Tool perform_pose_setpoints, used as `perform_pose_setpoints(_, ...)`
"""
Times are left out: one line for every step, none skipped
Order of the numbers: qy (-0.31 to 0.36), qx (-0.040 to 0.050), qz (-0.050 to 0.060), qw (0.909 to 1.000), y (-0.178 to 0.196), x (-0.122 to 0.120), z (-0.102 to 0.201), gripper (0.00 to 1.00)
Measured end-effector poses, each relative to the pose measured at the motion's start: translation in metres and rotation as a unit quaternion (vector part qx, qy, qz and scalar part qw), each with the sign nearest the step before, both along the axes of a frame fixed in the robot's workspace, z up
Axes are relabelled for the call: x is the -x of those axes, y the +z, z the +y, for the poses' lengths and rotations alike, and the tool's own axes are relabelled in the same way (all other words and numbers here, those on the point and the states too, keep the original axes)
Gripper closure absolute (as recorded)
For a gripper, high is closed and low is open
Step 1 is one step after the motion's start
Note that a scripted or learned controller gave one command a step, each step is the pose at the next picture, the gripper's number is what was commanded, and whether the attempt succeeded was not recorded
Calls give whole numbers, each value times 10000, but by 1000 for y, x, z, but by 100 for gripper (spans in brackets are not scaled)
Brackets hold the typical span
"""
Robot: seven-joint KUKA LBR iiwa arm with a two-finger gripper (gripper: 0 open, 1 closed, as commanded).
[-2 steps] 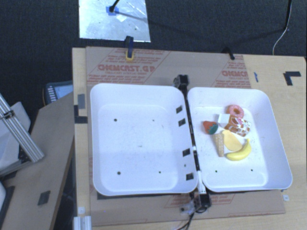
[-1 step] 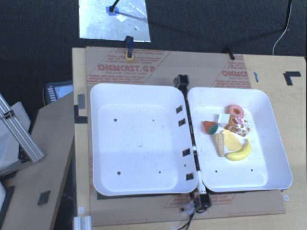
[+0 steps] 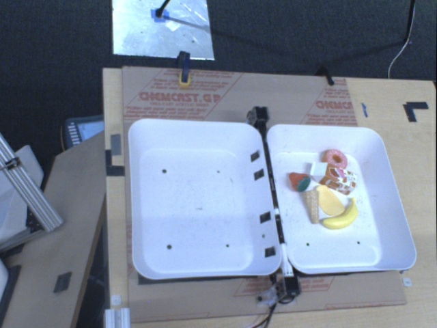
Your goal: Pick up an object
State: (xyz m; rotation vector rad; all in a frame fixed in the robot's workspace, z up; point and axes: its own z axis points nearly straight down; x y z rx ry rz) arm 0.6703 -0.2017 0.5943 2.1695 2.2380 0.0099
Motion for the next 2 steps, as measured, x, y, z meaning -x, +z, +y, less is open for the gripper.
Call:
perform_pose_setpoints(5,-2,6,10000,-1,0,0,0)
perform_pose_setpoints(33,12,-19,10000,12,0,1,100)
